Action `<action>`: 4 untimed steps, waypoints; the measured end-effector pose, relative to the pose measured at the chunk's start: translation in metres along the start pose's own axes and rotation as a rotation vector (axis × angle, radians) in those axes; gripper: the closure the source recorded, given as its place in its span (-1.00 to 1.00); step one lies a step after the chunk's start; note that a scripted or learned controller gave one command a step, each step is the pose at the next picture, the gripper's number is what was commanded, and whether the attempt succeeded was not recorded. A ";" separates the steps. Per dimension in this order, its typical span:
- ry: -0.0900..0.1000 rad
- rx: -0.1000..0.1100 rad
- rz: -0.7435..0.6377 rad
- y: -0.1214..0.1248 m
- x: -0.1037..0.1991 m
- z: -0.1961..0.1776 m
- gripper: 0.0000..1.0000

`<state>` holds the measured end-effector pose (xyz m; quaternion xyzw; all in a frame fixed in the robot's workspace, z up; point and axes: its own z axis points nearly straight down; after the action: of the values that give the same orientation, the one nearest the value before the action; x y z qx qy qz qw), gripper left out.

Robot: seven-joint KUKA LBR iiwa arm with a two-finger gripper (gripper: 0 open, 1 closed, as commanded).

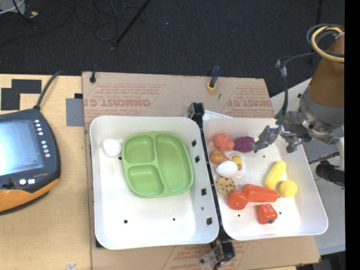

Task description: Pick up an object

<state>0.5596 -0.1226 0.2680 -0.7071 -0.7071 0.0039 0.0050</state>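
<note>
Two white bins are seen side by side on the bench; the left bin (107, 218) carries a green divided plate (157, 164) and a white ball (111, 147) just beside the plate's upper-left corner. Toy food is clustered in the right bin (312, 221). A yellow banana (275, 174) is laid with its long axis tilted, upper end toward the upper right, lower end toward the lower left, and a lemon (288, 188) is touching its lower end. An orange carrot (260, 193) is laid roughly level, its length running left to right, with a red tomato (237, 200) at its left end and a red pepper (266, 213) just below. Farther left a white egg (227, 169), a cookie (225, 185), a pink piece (223, 142) and a purple piece (244, 144) are grouped. The gripper (277, 140) is positioned over the bin's upper part with fingers spread apart and nothing between them. The banana is placed just below the gripper, apart from it; the purple piece is near the left finger (262, 140), not touching as far as can be told.
</note>
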 end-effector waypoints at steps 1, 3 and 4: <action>-0.002 -0.012 -0.002 0.002 0.000 -0.006 -1.00; 0.000 -0.005 -0.002 0.000 0.004 0.102 -1.00; 0.001 -0.003 0.001 -0.001 0.014 0.164 -1.00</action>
<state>0.5564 -0.1088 0.1039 -0.7073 -0.7069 0.0022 0.0044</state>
